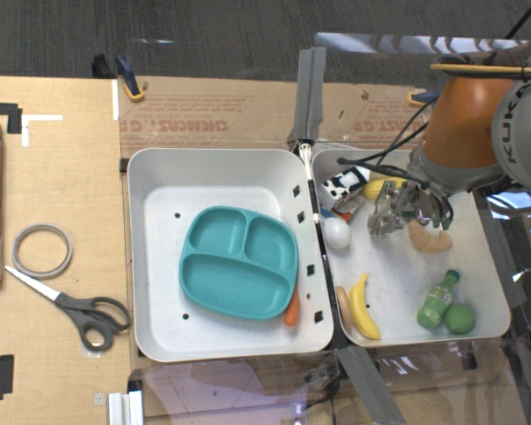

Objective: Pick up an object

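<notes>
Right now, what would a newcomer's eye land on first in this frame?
The teal tray lies in the middle of the left bin, the biggest patch of colour in view. At upper right the grey and orange arm reaches over the right bin, its gripper low among the clutter. Near that bin's front lie a banana and a green bottle.
</notes>
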Available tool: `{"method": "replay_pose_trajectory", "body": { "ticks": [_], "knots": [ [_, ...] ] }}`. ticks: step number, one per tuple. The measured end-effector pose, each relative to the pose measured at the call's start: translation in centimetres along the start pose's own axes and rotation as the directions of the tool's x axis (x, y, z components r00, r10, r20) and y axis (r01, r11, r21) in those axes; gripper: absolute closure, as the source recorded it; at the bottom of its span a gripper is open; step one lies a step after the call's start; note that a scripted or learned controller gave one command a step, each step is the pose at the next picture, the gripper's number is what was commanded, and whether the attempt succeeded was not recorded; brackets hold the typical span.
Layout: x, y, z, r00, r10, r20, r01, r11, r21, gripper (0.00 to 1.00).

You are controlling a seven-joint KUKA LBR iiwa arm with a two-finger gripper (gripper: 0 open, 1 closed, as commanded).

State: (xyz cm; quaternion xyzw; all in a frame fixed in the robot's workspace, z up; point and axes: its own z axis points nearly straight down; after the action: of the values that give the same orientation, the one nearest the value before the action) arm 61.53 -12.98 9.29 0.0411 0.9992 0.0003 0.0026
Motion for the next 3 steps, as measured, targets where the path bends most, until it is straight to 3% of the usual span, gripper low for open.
{"method": "replay_pose_trajectory", "body": {
  "ticks": [1,2,3],
  "knots": [
    [2.4,-2.3,-20.9,0.996,0.087,0.001,-0.087,0.996,0.002,1.0],
    [-0.4,1.4,-19.7,0.96,0.28,0.0,-0.28,0.96,0.001,1.0],
    [6.9,1.4,-21.6,0.829,0.56,-0.002,-0.56,0.829,0.004,1.0]
  ]
}}
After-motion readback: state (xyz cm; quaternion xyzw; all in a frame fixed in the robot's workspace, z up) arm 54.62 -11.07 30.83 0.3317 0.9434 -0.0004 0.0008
